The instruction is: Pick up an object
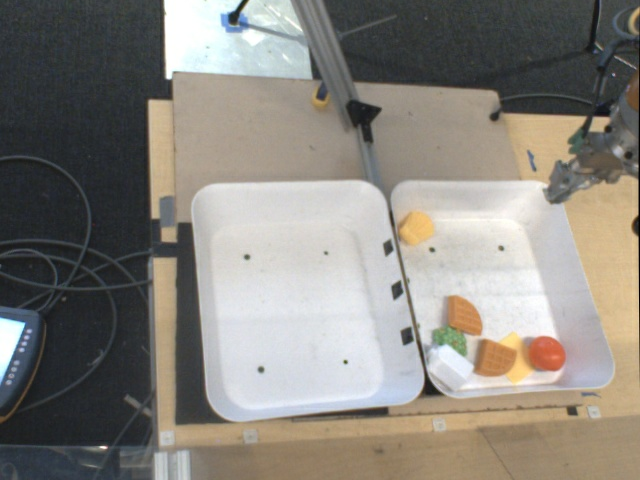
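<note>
Two bins: shallow white plastic bins side by side on the bench; left bin [290, 298], right bin [575, 268].
Arm: the grey arm comes in at the right edge, upper part of the frame.
Pincer: the grey two-finger gripper [557, 189] hangs over the right bin's top right corner; I cannot tell if it is open or closed.
Toys: a heap in the right bin's bottom part, with a red round tomato [546, 353].
Best pick: the small yellow chunky block [416, 228], alone in the right bin's top left corner, far left of the pincer.
Feel: I think light and hard; squeeze its flat sides.
</note>
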Controlling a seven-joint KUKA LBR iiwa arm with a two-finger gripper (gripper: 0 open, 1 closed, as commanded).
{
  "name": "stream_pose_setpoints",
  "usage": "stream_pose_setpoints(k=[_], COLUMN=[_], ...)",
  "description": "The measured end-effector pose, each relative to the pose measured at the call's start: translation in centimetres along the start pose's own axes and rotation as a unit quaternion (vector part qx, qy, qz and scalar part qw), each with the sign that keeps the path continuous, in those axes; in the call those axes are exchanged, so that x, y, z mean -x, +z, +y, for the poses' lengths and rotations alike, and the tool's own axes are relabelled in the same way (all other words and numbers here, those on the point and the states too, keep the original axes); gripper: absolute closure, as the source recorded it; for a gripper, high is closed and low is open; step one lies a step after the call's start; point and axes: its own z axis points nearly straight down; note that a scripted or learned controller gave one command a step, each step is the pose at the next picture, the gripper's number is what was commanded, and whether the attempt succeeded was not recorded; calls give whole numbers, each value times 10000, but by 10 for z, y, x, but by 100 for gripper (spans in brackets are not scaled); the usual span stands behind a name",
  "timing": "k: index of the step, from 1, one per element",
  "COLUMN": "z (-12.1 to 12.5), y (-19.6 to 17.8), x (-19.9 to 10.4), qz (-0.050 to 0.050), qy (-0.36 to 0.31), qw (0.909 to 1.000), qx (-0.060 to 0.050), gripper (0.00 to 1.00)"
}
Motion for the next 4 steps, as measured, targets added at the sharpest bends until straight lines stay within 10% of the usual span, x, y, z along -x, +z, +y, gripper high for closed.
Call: stream_pose_setpoints(k=[4], z=[-86], y=[9], x=[-210], qz=[32], qy=[-36], qw=[10000], qx=[-48], gripper=[100])
